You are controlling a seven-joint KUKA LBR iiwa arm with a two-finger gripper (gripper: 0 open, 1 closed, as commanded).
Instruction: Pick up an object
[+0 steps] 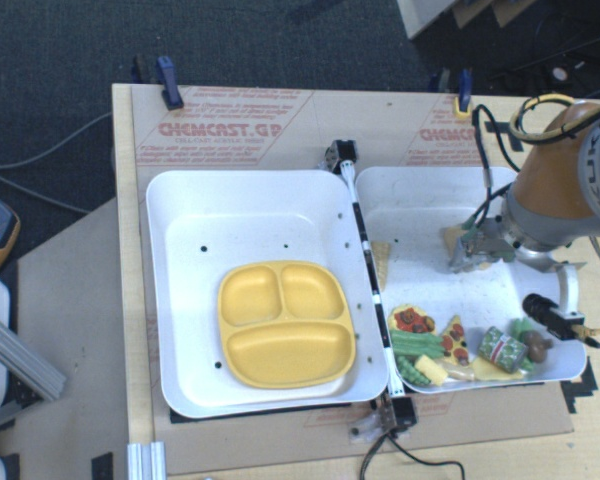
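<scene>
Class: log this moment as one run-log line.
arm: over right bin | gripper: low, near bin floor | toy food pile: untouched at front | yellow divided plate: left bin

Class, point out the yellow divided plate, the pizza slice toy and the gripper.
yellow divided plate (285, 323), camera view, centre ridge.
pizza slice toy (413, 320), camera view, red topping.
gripper (467, 255), camera view, its lower tip.

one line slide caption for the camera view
KUKA arm's gripper lowered into the right bin above toy food; yellow divided plate in left bin.
</scene>
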